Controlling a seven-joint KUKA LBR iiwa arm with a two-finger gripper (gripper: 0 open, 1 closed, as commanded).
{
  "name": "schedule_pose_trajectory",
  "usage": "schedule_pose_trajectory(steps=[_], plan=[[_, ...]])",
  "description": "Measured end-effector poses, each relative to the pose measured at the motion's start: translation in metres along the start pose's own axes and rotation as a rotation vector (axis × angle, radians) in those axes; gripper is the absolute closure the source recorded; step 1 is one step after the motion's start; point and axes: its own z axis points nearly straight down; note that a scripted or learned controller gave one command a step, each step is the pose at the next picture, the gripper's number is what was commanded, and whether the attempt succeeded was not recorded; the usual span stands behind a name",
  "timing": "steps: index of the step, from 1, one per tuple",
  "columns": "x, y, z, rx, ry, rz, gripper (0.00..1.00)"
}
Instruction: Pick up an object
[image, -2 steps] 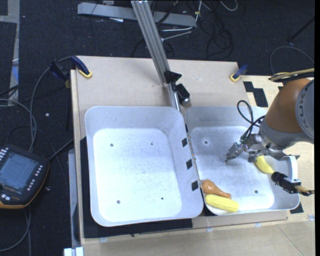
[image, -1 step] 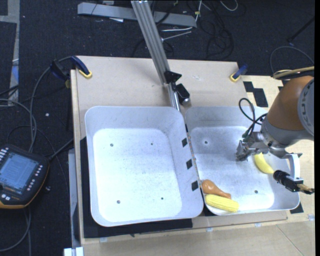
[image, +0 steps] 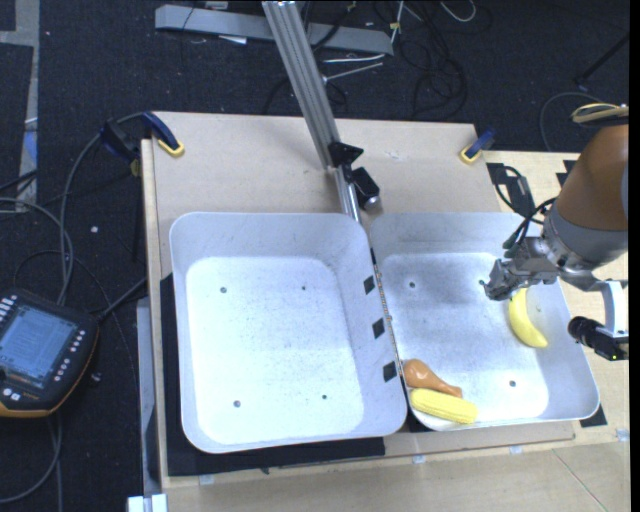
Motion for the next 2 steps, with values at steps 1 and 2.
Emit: schedule_pose_trajectory(steps=[1,2], plan=[[0.0,-0.002,-0.043,0.001,0.0,0.0,1.0],[0.0,-0.002,-0.069,0.002,0.001,0.0,1.0]])
